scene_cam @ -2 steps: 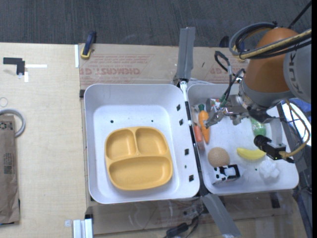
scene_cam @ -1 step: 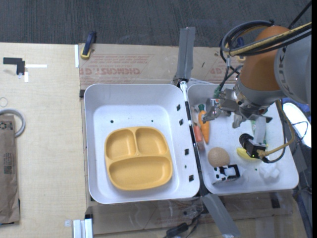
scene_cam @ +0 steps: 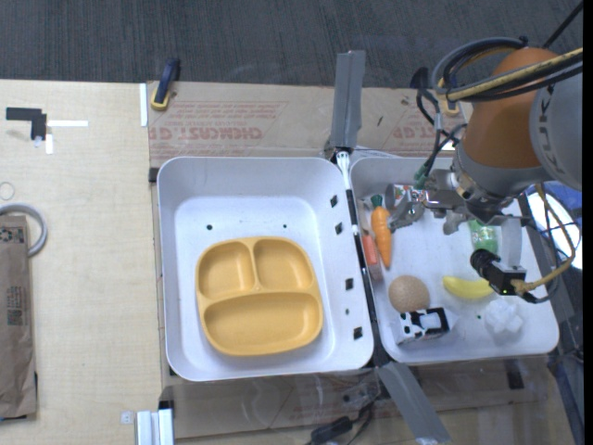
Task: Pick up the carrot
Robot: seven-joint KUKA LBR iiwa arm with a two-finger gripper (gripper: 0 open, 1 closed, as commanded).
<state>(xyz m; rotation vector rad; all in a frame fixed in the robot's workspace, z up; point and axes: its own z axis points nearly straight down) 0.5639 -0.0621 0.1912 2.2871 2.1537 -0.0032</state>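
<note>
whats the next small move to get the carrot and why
Probably shift the gripper a little toward the left bin and lower it over the carrot. The carrot lies against the right bin's left wall, just beside the gripper and not between its fingers, so nothing is grasped yet.

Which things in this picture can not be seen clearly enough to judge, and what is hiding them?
- Hand: camera view, too small and cluttered to tell whether it grips the tapered orange carrot beside it.
- Green item in the right white bin: the grey arm with its orange band partly covers it; what it is stays unclear.
- Small black-and-white item near the round brown ball: too small to identify.
</note>
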